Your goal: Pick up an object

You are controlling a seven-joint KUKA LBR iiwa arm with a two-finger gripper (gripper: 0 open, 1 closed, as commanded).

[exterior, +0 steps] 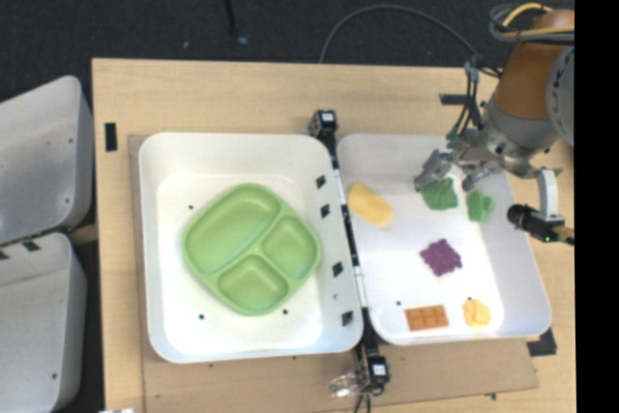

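Green toy piece (pixel 441 195) in the right bin (pixel 513 305) is approached; gripper (pixel 451 171) jaws are spread apart just above it; lowering and closing are required.

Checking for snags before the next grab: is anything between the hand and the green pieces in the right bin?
Nothing visible. The hand sits directly above the two green pieces; the yellow lump and purple piece lie off to the side.

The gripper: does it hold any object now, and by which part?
Nothing is held. The gripper hangs open over the right bin, above the green pieces, with nothing between its fingers.
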